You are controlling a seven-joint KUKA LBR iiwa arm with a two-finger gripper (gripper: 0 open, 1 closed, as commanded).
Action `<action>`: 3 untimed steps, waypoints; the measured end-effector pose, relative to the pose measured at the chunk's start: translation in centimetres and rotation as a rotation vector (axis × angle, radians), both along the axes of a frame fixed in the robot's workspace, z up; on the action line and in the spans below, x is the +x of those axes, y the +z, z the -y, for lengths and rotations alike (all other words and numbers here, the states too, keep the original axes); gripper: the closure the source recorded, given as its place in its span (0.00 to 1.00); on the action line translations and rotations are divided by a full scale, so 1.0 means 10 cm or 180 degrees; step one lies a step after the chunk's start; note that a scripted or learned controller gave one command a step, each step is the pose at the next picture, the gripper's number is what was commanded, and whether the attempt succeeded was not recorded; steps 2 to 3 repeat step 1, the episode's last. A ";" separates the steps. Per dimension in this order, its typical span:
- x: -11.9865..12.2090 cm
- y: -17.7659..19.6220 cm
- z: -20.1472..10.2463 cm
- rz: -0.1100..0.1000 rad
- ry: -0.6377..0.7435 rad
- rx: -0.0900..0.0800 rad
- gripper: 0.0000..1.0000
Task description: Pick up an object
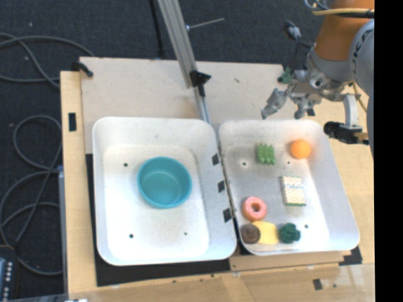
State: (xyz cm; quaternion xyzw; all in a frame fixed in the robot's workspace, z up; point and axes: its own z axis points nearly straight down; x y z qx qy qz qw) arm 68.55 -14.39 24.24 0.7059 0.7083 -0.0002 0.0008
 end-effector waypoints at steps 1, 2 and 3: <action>0.00 0.00 0.01 -0.0002 0.0000 -0.0006 0.00; 0.00 0.00 0.01 -0.0002 0.0000 -0.0006 0.00; 0.00 0.00 0.01 -0.0002 0.0000 -0.0006 0.00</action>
